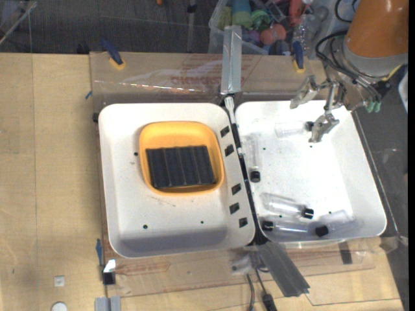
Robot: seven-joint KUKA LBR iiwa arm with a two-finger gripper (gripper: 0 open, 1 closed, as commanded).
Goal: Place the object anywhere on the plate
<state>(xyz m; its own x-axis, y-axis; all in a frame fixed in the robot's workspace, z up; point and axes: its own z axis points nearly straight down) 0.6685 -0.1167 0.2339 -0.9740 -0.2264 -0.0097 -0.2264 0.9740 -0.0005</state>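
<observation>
**Pincer over right bin, plate in left bin**

Left white bin point(123, 232): orange square plastic plate point(180, 157) at centre, dark ribbed rectangular slab point(180, 166) lying on it. Right white bin point(363, 173): clear plastic tubes with black caps point(301, 218) along near edge. Pincer point(319, 131) above far-right part, can't tell how far open, nothing visibly held.

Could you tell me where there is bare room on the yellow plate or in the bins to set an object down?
The yellow plate is mostly covered by a dark ribbed block; only its rim strip stays bare. The left bin is bare around the plate. In the right bin, the middle is open; clear tubes crowd the near edge, and the gripper hangs over the far part.
</observation>
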